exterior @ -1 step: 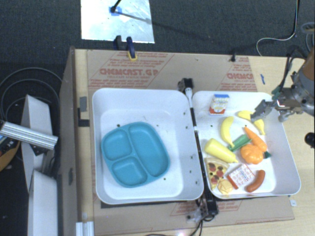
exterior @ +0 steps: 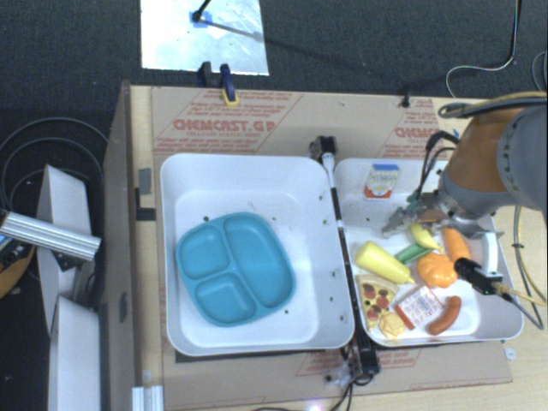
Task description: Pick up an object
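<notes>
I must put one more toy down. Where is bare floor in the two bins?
Left bin: a bare band all around the blue tray. Right bin: crowded, bare only between the carton and corn.

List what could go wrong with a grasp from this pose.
1. The toys lie packed in the right bin: closing near the yellow corn could catch the green piece too.
2. The carrot and orange pepper lie beside the gripper, so a descent may push them.
</notes>
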